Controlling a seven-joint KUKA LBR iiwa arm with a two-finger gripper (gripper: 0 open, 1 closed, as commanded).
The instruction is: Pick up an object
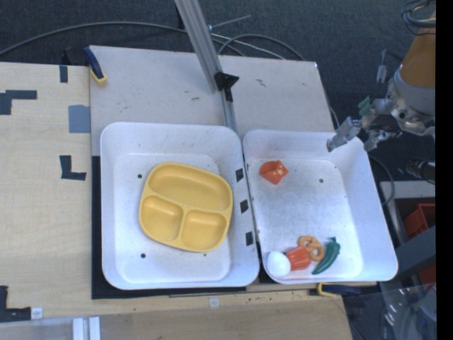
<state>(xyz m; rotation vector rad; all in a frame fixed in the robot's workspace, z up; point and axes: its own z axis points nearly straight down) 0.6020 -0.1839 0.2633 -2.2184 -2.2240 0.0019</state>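
Dark carpet floor [318, 13], pale wooden bench [35, 190], loose grey cables [106, 27].

Two shallow white bins sat side by side on the bench — the left bin [113, 211] and the right bin [368, 211], their inner walls touching along the middle. A pale wooden bench top [35, 211] stretched to the left, marked with dark tape patches [79, 118]. Behind the bins lay a grey board [163, 83], and a slanted aluminium rail [197, 27] ran down to a black bracket [226, 81] near the bins' seam. Thin cables [127, 27] curved over the dark floor. A blue-and-yellow object — possibly a clamp [95, 65] — rested at the board's far-left corner.
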